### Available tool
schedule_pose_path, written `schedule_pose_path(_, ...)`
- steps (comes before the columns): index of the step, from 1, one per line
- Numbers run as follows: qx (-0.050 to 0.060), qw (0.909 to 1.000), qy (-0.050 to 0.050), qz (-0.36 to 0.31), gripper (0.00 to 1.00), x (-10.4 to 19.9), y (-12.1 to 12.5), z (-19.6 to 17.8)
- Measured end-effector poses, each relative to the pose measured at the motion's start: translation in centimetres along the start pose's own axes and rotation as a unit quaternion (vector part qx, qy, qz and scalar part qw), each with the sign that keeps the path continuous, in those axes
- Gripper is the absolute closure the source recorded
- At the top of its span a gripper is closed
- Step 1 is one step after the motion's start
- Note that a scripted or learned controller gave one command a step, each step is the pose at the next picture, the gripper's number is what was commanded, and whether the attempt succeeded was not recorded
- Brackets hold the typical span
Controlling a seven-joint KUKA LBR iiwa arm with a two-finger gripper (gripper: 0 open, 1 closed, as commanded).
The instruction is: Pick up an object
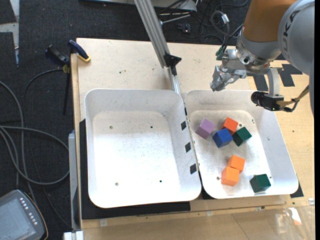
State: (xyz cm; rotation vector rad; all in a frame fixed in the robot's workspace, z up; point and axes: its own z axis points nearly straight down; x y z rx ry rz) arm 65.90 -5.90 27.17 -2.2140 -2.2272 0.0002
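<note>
The right bin [280, 149] holds several small blocks: a purple one [205, 128], a blue one [222, 137], an orange one [230, 124] and a dark green one [242, 135] clustered near its middle. Further forward lie two orange blocks [236, 162] [230, 176] and another dark green block [260, 182]. My gripper [218, 85] hangs above the bin's back left rim, well above the blocks, with nothing seen between its fingers.
The left bin [135, 184] lies beside the right one. A slanted metal rail [152, 26] crosses the back of the bench. A blue and yellow clamp [77, 51] grips the bench's back left edge. Cables trail on the floor at left.
</note>
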Motion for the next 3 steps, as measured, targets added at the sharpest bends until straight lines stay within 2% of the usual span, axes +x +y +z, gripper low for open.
schedule_pose_path(1, 0.001, 1.0, 0.0, 0.0, 1.0, 4.2, -1.3, 1.1)
schedule_pose_path(2, 0.001, 1.0, 0.001, -0.001, 1.0, 10.2, -3.3, 2.2)
schedule_pose_path(3, 0.001, 1.0, 0.0, 0.0, 1.0, 14.4, -5.5, 3.3)
